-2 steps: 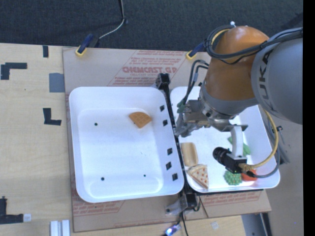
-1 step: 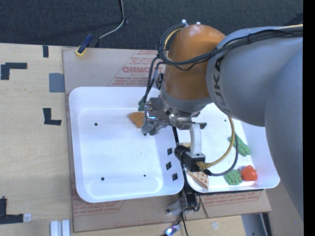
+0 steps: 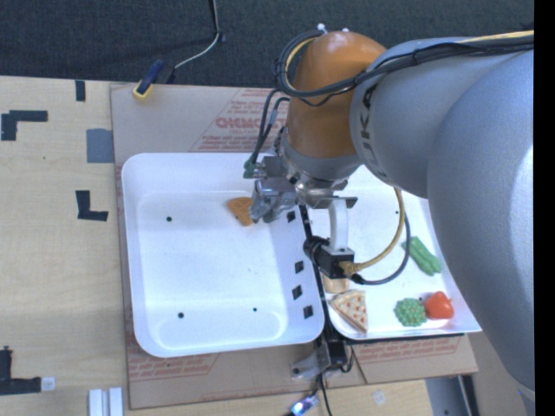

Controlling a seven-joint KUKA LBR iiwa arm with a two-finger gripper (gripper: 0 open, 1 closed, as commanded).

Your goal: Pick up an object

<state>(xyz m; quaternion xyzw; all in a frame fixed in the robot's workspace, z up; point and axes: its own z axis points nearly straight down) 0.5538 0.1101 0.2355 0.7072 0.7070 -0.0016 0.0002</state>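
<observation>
while the gripper hangs low over the left bin, near that bin's far right corner, its dark metal body hides the fingertips from above, so i cannot tell how they stand. an orange object lies on the floor of the left bin just beside the gripper, on the side away from the dividing wall; its near edge runs under the gripper body, and whether the two touch cannot be made out. above the gripper rises the orange band of the wrist, and beyond it the grey arm spreads across everything to the right of the left bin. black cables loop along the wrist, and a yellowish hose curves down past the wall that the left bin shares with the right bin.

in the right bin, close against that shared wall, sits a pale triangular wedge with dots. further from the left bin stands a green, knobbly broccoli-like piece, with a red piece touching it. a long green piece lies beyond these, toward the arm. both bins rest on a sheet of brown cardboard; past the far corner of the left bin a yellow and blue clip sits at the cardboard's edge.
</observation>
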